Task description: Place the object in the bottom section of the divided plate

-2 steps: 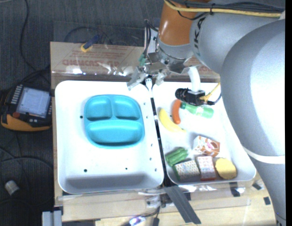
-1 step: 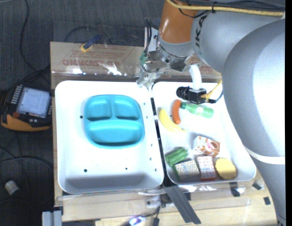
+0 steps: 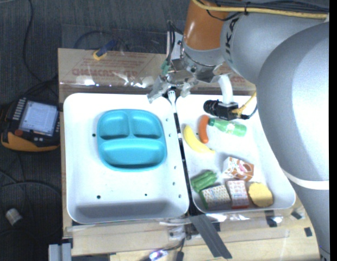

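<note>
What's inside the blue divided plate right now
The blue divided plate in the left bin shows three sections with bare blue floors, and nothing covers them. The toy foods all lie in the right bin.

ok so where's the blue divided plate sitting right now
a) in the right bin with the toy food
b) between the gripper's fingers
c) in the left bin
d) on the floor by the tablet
c) the blue divided plate lies flat in the left bin, while the banana and other toy food lie in the right bin, and the gripper is up at the bins' far edge.
</note>
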